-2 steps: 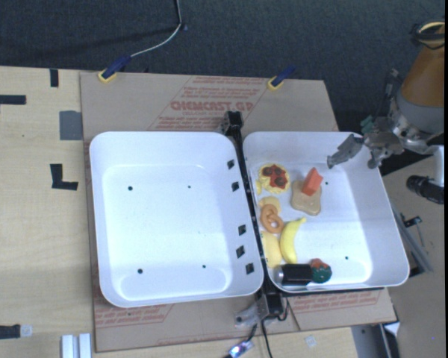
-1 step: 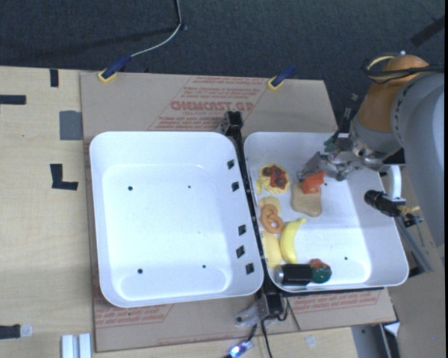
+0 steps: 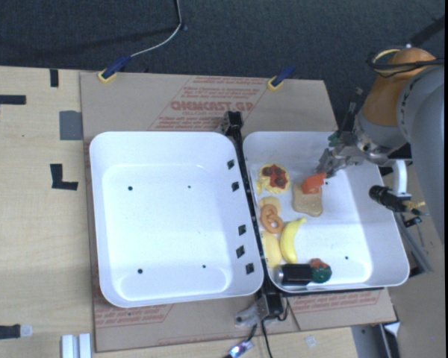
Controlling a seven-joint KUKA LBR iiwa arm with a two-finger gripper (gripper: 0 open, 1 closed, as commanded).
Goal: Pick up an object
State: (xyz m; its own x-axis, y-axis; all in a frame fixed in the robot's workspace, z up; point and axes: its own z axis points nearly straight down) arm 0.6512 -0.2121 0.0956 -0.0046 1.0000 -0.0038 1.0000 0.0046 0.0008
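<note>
In right bin [image 3: 373, 267] | tool [image 3: 327, 168] above orange piece [image 3: 312, 183] | banana [image 3: 290, 239] nearby

Arm [image 3: 425, 125]: grey casing, rounded joints. Orange band [image 3: 384, 95] at 2 o'clock. Gripper [image 3: 330, 161]: slim grey metal, dark fittings.

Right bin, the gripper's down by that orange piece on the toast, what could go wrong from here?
1. The orange piece rests on the toast slice, so a grab by the gripper could shove the toast or knock the piece off.
2. The pretzel, banana and pizza slice crowd the right bin's left side, so a sweep could scatter them.
</note>
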